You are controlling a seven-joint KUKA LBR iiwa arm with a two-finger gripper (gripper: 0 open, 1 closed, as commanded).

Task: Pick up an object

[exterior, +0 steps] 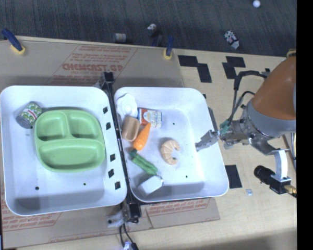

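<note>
Croissant (170, 151) in right bin (211, 177), arm (274, 105) seemingly alongside.

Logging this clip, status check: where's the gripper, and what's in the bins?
Gripper over right bin's right edge, nothing held. Croissant nearest, carrot and cucumber beyond. Green tray in left bin.

A robotics lab, not a home or kitchen. Desk (250, 202) topped with tan board and printed cardboard (94, 61), held by blue clamps (13, 41) at 10 and 12 o'clock. Black square markers (195, 65) stuck on toward 1 o'clock. Two white bins (10, 191) set side by side — toy food (170, 151) and a green divided plate (70, 139) inside. Grey-and-orange industrial arm (274, 100) at 3 o'clock, loose cables (240, 87) trailing — dark carpet (68, 9) beyond.
</note>
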